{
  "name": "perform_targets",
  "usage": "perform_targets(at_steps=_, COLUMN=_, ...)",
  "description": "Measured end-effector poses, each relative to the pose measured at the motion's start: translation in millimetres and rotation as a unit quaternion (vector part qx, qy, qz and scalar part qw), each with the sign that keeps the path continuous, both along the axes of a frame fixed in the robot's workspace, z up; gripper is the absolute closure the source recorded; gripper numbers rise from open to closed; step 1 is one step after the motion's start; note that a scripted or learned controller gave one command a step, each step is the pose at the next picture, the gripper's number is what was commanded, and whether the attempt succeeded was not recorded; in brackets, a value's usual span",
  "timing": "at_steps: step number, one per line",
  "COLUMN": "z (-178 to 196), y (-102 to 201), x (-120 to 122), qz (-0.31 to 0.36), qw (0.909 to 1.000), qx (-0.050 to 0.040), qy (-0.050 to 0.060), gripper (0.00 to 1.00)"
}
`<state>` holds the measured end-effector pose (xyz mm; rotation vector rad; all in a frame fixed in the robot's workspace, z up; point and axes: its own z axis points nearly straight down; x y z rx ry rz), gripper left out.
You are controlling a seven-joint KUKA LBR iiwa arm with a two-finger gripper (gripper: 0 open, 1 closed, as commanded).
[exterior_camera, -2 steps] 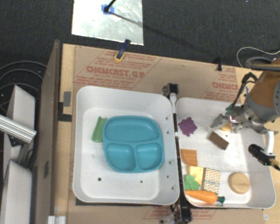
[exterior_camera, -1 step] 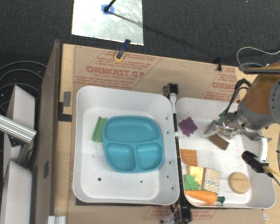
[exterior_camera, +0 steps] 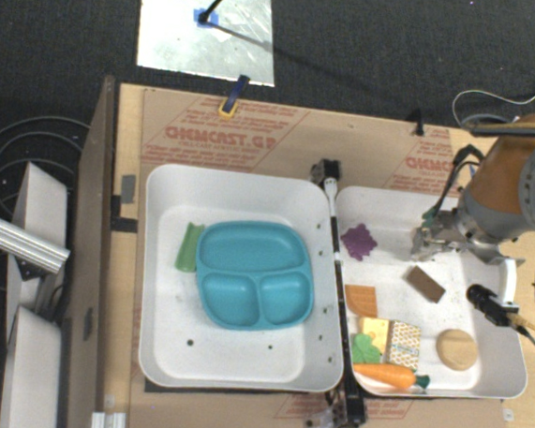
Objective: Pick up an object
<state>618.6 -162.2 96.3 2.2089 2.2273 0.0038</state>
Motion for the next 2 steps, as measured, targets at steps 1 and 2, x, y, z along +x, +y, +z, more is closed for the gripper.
perform_targets(at_steps=1, z=-0.4, y=-0.2, x=-0.2, qz=0.000, qw=1.0000, qx=-0.0003, qy=0.000, gripper=0.00)
perform_targets(at_steps=2, z=-12.9, y=-16.8, x=-45.8, qz=-0.005, qw=1.0000, qx=0.0005, qy=0.004, gripper=0.00)
